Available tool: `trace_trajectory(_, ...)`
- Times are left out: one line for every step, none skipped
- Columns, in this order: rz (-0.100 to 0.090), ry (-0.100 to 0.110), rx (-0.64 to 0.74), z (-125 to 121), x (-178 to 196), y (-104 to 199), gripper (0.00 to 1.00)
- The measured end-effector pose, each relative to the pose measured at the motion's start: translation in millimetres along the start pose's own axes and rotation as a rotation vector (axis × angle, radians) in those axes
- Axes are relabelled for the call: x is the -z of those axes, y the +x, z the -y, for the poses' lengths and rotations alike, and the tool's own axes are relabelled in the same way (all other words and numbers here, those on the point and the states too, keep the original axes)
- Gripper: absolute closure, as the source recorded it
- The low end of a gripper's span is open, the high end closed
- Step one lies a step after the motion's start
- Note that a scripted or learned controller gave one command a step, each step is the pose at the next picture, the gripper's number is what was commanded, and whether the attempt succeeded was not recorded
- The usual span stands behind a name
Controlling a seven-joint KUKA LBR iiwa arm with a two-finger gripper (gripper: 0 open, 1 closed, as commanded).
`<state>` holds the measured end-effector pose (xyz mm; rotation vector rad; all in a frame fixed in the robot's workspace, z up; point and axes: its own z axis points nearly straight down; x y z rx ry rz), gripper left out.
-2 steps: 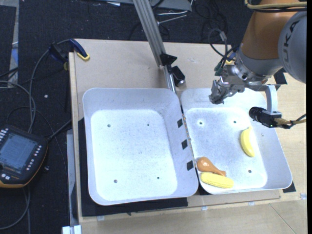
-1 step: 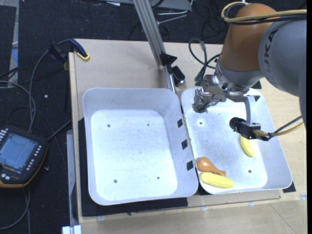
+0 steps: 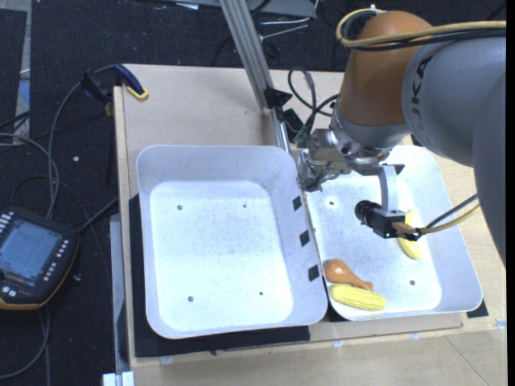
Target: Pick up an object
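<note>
The right bin (image 3: 451, 292) holds three small things. A yellow corn cob (image 3: 358, 297) lies near its front edge. Just behind the cob and touching it is an orange-brown drumstick-shaped piece (image 3: 347, 272). Further right lies a small yellow banana-like piece (image 3: 410, 245), partly covered by the robot's wrist hardware. My gripper (image 3: 309, 177) hangs low over the back left corner of this bin, close to the wall shared with the left bin. It is well behind the corn cob and the drumstick piece. I see nothing held in it.
The left bin (image 3: 153, 215) stands beside the right one, their walls meeting in the middle. A slanted metal rail (image 3: 249, 47) rises behind the bins. A blue and yellow clamp (image 3: 129, 83) sits at the bench's back left corner. A teach pendant (image 3: 28, 256) lies off the bench at left.
</note>
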<state>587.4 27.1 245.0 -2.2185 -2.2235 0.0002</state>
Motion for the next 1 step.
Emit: trace_trajectory(0.000, 0.000, -0.001, 23.3, 3.0, 42.8, 1.00)
